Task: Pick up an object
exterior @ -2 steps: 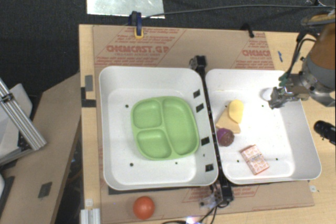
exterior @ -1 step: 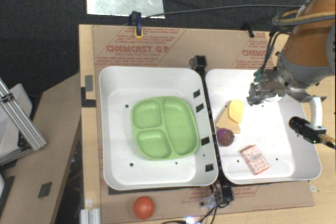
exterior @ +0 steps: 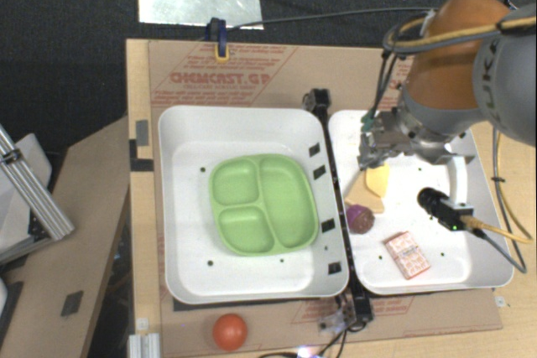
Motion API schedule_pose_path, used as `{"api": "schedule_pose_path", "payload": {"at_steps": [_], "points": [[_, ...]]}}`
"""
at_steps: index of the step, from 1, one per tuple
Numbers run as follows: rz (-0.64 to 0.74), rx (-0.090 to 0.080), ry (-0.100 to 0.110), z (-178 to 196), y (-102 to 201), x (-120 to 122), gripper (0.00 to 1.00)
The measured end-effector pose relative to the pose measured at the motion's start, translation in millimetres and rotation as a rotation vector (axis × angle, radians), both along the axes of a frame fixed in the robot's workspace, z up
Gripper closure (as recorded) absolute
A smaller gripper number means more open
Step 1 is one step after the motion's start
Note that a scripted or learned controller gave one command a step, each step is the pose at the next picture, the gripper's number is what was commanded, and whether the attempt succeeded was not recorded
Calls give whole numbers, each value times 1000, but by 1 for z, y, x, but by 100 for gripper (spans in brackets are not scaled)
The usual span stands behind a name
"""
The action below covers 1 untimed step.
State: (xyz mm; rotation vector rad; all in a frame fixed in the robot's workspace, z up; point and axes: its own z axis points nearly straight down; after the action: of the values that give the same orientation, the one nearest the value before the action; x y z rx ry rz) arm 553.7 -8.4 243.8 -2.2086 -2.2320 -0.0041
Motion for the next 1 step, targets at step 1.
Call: {"api": "schedule_pose_path", "payload": {"at_steps": [1], "points": [[0,0,-2,6,54,5,100]]}}
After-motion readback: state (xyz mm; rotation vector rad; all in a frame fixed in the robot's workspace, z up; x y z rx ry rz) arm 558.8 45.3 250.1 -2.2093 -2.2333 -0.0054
